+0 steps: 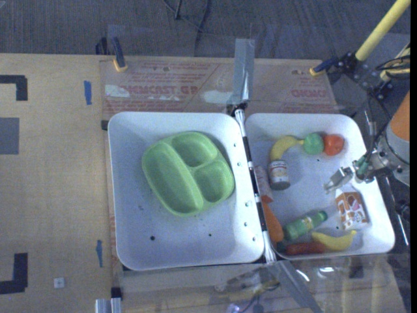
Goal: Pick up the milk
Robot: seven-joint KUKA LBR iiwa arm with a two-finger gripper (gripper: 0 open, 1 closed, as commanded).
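A milk carton point(352, 208) lies flat in the right bin point(381, 243), its long axis running near to far. The gripper point(341, 178) hovers just above and left of it, jaws slightly apart, holding nothing. The left bin point(130, 240) holds a green divided plate point(187, 172).

Setting: robotics laboratory test bench. Evidence: pale wooden benchtop point(52, 194) marked with black tape corner brackets point(16, 87) and blue tape strips point(87, 92); two shallow white plastic bins point(130, 240) butted side by side, bolted along the joint; a strip of grey tape point(242, 67) at the seam; black cables point(186, 2) trailing over grey carpet point(65, 12); a yellow pole point(388, 21) on a clamp; toy plastic groceries as test objects.
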